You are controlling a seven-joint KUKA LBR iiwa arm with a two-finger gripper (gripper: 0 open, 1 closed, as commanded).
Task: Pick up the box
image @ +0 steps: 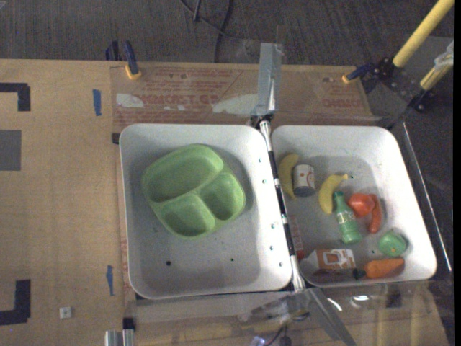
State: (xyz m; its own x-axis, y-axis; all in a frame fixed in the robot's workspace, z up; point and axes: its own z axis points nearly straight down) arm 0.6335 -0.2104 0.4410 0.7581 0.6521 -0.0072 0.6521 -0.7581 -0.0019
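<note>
The box (331, 259) is a small orange and white carton lying flat near the front edge of the right bin (403, 161). It rests beside an orange carrot (384, 267) on its right. A green bottle (346, 220) lies just behind it.
The right bin also holds two bananas (287, 173) (330, 191), a small can (304, 179), an orange-red item (366, 206) and a green round piece (392, 244). In the left bin (144, 265) sits a green divided plate (193, 189). A yellow pole (426, 24) stands at the back right.
</note>
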